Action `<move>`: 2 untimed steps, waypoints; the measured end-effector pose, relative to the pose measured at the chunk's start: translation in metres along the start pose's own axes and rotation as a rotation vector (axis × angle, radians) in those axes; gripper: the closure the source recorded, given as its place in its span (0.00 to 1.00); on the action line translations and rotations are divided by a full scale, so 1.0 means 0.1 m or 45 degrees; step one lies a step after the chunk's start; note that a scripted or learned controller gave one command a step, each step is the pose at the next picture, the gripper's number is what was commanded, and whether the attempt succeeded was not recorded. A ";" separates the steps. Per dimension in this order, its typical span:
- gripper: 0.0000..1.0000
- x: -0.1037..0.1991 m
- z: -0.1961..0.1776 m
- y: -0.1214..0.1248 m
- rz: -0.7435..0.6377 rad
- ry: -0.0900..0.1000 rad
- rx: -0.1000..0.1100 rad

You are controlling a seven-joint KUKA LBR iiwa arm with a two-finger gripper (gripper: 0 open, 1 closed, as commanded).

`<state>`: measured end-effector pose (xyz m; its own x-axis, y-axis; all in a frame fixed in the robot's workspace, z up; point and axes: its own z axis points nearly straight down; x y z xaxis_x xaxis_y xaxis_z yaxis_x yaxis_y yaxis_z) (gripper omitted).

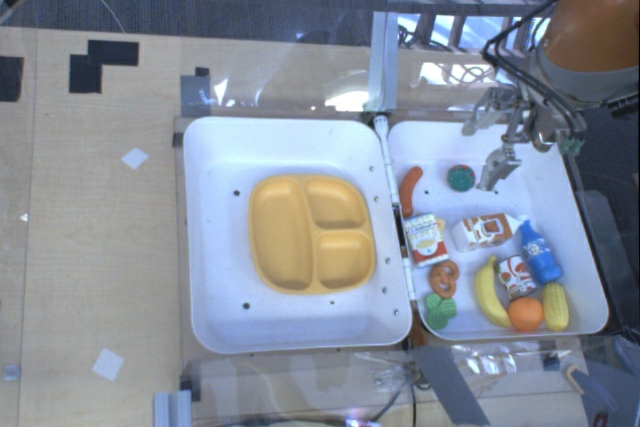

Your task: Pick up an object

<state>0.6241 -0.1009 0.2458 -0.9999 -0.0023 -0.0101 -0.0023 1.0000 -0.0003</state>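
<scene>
Overhead, the gripper [497, 167] hangs above the upper part of the right bin [590, 245], its fingers [492, 173] pointing down with nothing seen between them; whether they stand apart or together cannot be told at this angle. Just left of the fingers lies a small green round object [461, 178], and further left a red sausage [409, 188] near the bin's left wall. Below these: a fries packet [425, 238], a white carton [484, 232], a blue bottle [539, 253], a pretzel [444, 277], a green leafy piece [440, 310], a banana [487, 292], a red-and-white can [515, 273], an orange [525, 314] and a corn cob [556, 306], crowded toward the lower right. The left bin [215, 215] holds a yellow divided tray [310, 233]. Both bins rest on the bench [90, 245]. Arm's orange band [600, 10] at upper right.
</scene>
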 end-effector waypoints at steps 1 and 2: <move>0.00 0.51 1.18 -0.04 0.240 0.012 -0.001; 0.00 0.39 1.54 -0.70 0.570 -0.010 0.001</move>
<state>0.5868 -0.1714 0.0916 -0.9021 0.4311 -0.0174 0.4311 0.9023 0.0052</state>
